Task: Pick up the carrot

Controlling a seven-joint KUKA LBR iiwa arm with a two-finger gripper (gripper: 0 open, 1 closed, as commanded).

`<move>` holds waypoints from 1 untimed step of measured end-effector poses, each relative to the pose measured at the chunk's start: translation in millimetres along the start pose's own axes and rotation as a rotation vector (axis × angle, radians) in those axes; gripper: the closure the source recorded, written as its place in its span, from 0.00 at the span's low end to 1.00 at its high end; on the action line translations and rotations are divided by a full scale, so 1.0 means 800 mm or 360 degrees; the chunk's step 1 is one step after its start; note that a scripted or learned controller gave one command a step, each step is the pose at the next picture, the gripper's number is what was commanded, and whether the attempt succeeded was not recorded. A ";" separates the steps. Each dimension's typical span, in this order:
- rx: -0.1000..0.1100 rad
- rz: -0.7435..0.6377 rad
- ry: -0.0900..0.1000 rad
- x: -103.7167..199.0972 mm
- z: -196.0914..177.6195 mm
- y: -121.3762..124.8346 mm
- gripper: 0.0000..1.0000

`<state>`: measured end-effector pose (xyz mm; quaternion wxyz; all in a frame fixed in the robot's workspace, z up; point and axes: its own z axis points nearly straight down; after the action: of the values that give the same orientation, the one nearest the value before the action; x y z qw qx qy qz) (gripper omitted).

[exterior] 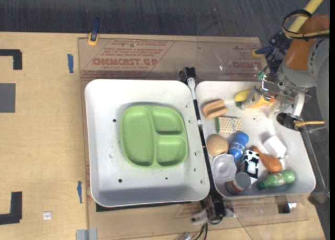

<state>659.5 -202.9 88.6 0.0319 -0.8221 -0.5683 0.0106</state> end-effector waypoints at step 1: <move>-0.0108 -0.0161 -0.0035 -0.016 -0.115 -0.065 0.00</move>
<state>611.5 -200.3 183.6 -0.0018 -0.7929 -0.6094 -0.0013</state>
